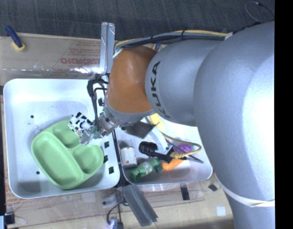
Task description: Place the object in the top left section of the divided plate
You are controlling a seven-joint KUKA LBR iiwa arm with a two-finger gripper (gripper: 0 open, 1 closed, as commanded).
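Camera view: gripper (pixel 89 133) hangs over the green divided plate (pixel 65 159) in the left bin (pixel 17 104).
Object: a black-and-white item (pixel 78 122) at the plate's upper section, near the fingertips.
Fingers: cannot tell.
Risk: item may land on the rim and tumble off.

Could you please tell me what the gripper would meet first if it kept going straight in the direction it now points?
Probably the light green divided plastic plate in the left white bin: the gripper points down-left at its upper compartments, beside a small black-and-white patterned object. Height is unclear.
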